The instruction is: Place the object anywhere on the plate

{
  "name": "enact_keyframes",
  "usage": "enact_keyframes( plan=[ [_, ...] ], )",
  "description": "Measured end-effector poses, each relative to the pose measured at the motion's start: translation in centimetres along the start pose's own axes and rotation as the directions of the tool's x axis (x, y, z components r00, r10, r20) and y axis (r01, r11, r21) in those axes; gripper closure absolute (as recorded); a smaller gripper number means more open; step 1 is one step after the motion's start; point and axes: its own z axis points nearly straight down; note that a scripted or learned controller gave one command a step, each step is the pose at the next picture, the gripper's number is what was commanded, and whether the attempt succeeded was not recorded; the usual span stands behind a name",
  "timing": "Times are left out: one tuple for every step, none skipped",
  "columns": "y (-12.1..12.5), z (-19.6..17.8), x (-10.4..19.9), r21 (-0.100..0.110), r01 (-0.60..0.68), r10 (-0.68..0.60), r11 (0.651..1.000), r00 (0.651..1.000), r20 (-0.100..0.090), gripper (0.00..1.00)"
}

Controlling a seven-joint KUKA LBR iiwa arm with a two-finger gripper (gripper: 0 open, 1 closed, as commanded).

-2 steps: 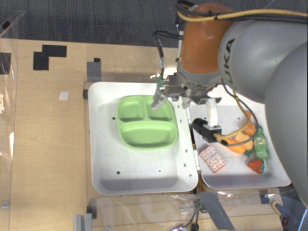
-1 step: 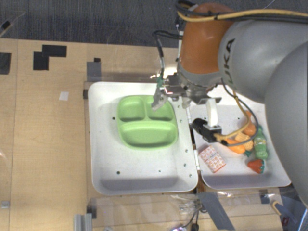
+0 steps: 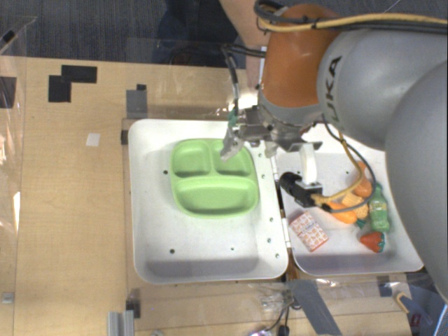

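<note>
Arm over the bin divide, green plate in the left bin.

The wooden surface (image 3: pixel 63 208) carries the left bin (image 3: pixel 150 257), where the plate (image 3: pixel 212 177) lies with its long axis running nine to three. At the plate's one o'clock corner hang the jaws (image 3: pixel 231 148); whether released or clenched, I cannot tell. The right bin (image 3: pixel 350 257) holds a patterned packet (image 3: pixel 309 231), an orange piece (image 3: pixel 344 208), a green piece (image 3: pixel 379 214) and a strawberry (image 3: pixel 372 241).

Fixed overhead camera, slanted, both bins (image 3: pixel 203 264)
</note>
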Motion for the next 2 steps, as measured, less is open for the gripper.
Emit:
enact_keyframes(
  plan=[
    [0.00,0.00,0.00,0.000,0.000,0.000,1.000,1.000,0.000,0.00],
    [0.00,0.00,0.00,0.000,0.000,0.000,1.000,1.000,0.000,0.00]
  ],
)
